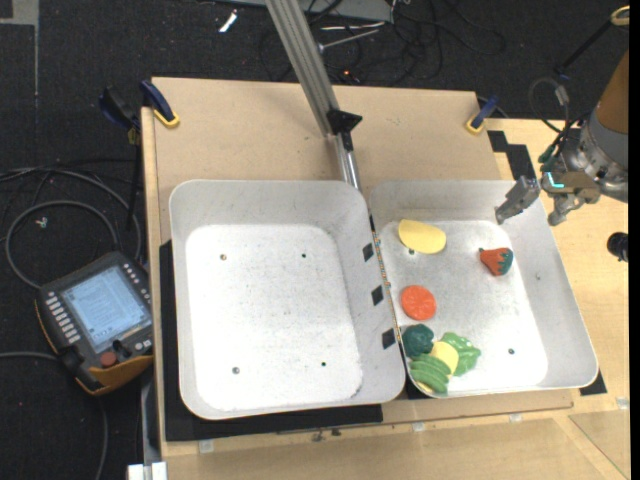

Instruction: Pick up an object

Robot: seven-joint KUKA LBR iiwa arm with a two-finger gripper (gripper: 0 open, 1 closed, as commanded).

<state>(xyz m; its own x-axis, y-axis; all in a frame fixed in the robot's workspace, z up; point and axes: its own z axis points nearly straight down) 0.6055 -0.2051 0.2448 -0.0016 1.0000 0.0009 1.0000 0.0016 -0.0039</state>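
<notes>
My gripper (537, 205) hangs open above the right bin's (540, 298) far right corner, with nothing between its fingers. In that bin lie a yellow lemon-like piece (422, 237), a red strawberry with a green top (496, 260), an orange round slice (418, 301), and a cluster of green and yellow toy vegetables (438, 356) at the near left corner. The strawberry sits a little below and to the left of the gripper, apart from it.
The left bin (270, 298) adjoins the right one along a black-marked divider (378, 278). A slanted metal pole (305, 58) rises behind the bins. A teach pendant (95, 313) rests off the bench at left. Yellow-tipped clamps (160, 103) hold the board's far corners.
</notes>
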